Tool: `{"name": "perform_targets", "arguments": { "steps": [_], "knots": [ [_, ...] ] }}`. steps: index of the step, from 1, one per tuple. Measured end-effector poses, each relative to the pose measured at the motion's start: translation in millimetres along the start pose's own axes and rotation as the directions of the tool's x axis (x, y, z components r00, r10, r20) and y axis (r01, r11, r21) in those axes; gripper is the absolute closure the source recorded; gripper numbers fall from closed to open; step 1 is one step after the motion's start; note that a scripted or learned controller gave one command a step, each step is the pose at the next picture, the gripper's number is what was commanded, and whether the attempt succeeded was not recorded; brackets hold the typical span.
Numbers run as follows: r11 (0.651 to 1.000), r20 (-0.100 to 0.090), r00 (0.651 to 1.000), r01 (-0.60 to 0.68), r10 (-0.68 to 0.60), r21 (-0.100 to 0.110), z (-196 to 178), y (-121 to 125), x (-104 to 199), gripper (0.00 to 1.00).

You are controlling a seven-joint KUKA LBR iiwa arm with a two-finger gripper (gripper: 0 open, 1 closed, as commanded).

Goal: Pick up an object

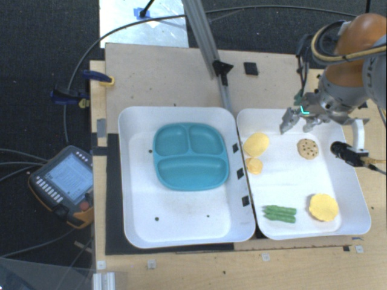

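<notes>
The right white bin [344, 189] holds a round yellow piece [256, 144] near its left wall, with a smaller yellow bit [254, 166] just below it. A brown chocolate-chip cookie [308, 148] lies toward the back right. Green beans [280, 213] and a yellow wavy disc [323, 207] lie near the front. My gripper [300, 124] hovers over the bin's back part, just up and left of the cookie. Its fingers are spread with nothing between them.
The left white bin [139, 216] carries a teal divided plate [190, 156]. A grey pole [202, 32] slants over the bench's back. A teach pendant [63, 183] lies off the bench to the left, among cables.
</notes>
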State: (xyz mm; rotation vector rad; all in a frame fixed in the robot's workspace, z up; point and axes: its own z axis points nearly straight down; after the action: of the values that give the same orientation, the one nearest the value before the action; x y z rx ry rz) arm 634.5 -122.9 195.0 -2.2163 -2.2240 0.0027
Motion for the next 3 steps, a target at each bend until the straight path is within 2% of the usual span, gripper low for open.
{"name": "perform_targets", "arguments": {
  "steps": [1, 2, 3],
  "knots": [
    [1.0, 0.001, 1.0, 0.001, -0.001, -0.005, -2, 1, 0, 0.0],
    [1.0, 0.001, 1.0, 0.004, -0.004, -0.004, 47, 12, 2, 0.0],
    [1.0, 0.001, 1.0, -0.002, 0.002, -0.003, 93, 4, 0, 0.0]
  ]
}}
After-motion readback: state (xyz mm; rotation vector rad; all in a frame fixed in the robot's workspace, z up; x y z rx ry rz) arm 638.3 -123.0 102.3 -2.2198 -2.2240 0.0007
